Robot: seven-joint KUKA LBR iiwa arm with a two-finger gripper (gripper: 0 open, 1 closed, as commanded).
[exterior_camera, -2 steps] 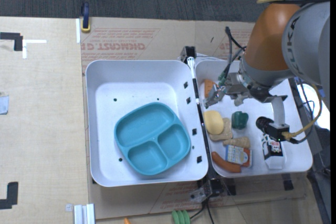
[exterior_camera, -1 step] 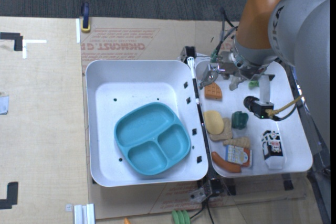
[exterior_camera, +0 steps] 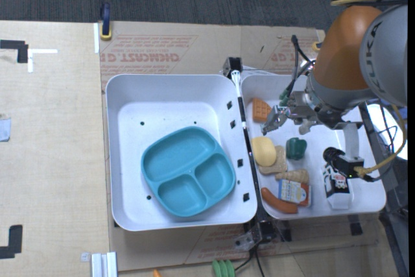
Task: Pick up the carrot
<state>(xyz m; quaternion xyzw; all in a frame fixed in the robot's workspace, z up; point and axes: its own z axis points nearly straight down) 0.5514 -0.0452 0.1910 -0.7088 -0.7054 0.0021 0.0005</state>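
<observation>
An elongated orange-red piece that I take for the carrot [exterior_camera: 279, 200] lies at the front of the right bin [exterior_camera: 369, 204], next to a small carton [exterior_camera: 293, 191]. My gripper [exterior_camera: 290, 124] hangs over the middle of that bin, well behind the carrot and just above a green cup-shaped toy [exterior_camera: 296, 148]. Its two fingers stand apart with nothing between them. The arm's grey body and orange band [exterior_camera: 347, 48] cover the bin's back right part.
The right bin also holds an orange waffle-like piece [exterior_camera: 260, 109], a yellow round piece [exterior_camera: 264, 150], beige pieces [exterior_camera: 290, 175] and a black-and-white bottle [exterior_camera: 337, 181]. A blue divided plate [exterior_camera: 188, 170] lies in the left bin [exterior_camera: 130, 107].
</observation>
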